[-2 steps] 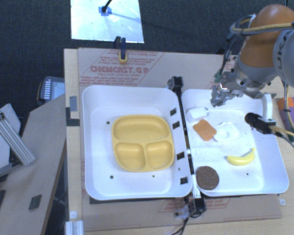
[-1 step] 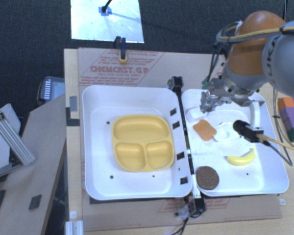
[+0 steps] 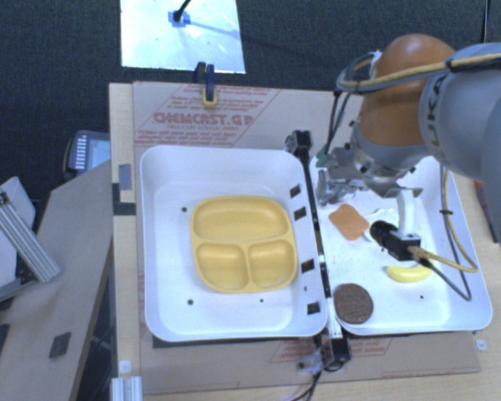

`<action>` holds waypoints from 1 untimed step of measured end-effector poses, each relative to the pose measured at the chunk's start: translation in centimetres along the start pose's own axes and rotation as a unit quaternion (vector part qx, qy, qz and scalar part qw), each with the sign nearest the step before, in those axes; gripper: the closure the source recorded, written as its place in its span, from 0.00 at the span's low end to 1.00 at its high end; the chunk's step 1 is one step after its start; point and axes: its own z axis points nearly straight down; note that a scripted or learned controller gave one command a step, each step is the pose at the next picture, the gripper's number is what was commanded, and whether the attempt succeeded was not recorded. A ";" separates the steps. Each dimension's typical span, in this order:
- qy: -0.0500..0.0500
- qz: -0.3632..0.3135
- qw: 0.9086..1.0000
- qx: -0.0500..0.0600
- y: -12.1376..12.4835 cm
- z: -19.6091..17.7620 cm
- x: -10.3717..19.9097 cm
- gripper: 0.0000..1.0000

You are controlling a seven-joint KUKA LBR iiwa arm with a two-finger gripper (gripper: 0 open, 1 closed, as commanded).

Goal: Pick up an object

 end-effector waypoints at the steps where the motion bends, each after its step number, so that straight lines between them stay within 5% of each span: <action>1: 0.000 0.000 1.000 -0.001 -2.4 -1.5 4.5 1.00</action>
